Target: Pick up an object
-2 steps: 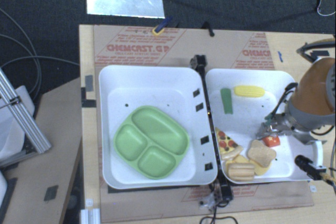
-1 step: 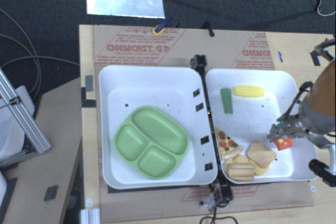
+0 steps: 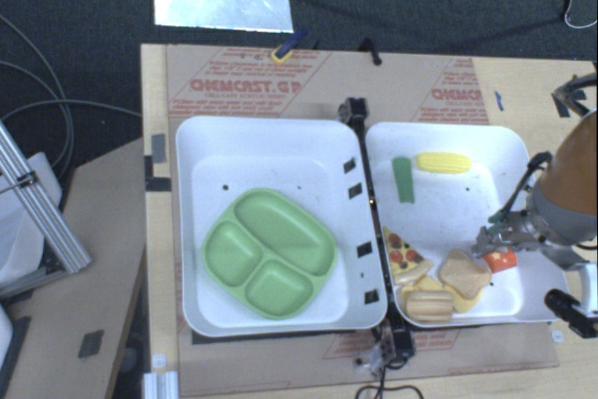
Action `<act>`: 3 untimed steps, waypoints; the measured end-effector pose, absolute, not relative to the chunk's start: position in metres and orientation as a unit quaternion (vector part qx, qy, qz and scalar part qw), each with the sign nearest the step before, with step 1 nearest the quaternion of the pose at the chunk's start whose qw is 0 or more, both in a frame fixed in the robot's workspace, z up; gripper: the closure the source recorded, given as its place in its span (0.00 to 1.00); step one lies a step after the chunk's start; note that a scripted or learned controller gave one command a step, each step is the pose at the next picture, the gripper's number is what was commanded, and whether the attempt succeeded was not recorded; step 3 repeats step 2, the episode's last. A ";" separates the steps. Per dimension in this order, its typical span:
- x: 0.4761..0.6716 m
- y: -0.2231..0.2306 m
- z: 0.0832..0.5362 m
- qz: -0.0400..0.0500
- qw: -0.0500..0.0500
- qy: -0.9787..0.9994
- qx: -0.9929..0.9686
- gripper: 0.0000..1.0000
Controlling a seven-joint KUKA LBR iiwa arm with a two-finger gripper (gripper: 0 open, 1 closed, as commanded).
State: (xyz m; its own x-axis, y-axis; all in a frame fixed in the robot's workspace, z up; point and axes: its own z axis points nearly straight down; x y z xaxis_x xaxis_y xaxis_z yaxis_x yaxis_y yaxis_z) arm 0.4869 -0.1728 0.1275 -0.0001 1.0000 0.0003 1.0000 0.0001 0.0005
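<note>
Gripper (image 3: 497,245) low in right white bin (image 3: 505,145), near its right wall; can't tell its grasp state. Small red-orange toy piece (image 3: 503,261) just beside it, touching tan bread-slice toy (image 3: 464,275). Green three-compartment plastic plate (image 3: 269,250) sits in left white bin (image 3: 196,154).

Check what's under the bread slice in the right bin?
The bread slice lies on a yellow piece that pokes out below it, beside the hot dog bun. The rest of that piece is covered. A red item sits alongside, by the end effector.
</note>
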 end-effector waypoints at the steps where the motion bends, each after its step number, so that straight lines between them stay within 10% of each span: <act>1: 0.487 -0.183 0.118 0.000 0.000 0.707 0.707 1.00; 3: 0.487 -0.171 0.095 0.000 0.001 0.708 0.706 1.00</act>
